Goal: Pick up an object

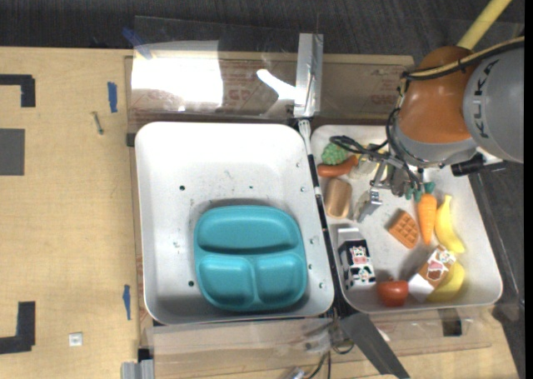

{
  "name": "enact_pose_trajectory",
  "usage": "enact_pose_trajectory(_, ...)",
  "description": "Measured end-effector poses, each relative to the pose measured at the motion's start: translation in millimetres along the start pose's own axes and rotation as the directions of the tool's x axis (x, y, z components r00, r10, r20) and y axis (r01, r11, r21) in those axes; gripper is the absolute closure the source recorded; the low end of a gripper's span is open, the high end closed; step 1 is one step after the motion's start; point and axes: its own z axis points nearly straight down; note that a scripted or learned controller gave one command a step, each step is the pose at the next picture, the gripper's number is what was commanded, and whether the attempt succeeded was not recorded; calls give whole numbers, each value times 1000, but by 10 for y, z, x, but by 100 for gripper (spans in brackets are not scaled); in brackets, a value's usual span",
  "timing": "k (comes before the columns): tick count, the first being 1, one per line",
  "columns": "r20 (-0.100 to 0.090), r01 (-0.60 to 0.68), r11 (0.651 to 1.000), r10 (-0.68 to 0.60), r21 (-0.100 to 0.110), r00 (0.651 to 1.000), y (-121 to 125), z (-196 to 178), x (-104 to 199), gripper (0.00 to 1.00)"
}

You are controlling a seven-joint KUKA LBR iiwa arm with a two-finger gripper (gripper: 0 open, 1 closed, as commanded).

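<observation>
The right bin [487,240] holds several toy foods: a green leafy piece [335,153], a red sausage [336,170], a brown bread roll [338,196], a cow-patterned carton [358,262], a red tomato [393,291], an orange waffle [404,228], a carrot [427,217] and a banana [450,229]. My gripper [379,187] hangs low over the upper middle of this bin, between the bread roll and the carrot. It is above bare bin floor, and I see no object in it. The orange wrist band [433,107] covers the bin's far corner.
The left bin [166,161] carries a teal divided plate [250,256] in its near half. A second banana [450,283] and a small patterned block [437,267] lie at the right bin's near right corner. A clear plastic sheet [216,77] stands behind the left bin.
</observation>
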Motion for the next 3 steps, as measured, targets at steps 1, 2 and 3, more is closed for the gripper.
enact_pose_trajectory(1,-5,-52,999,52,1,999,-178,-8,697,0)
enact_pose_trajectory(2,-2,-330,944,330,3,944,-40,-17,139,0)
enact_pose_trajectory(3,-44,-402,915,403,19,914,-87,20,-289,0)
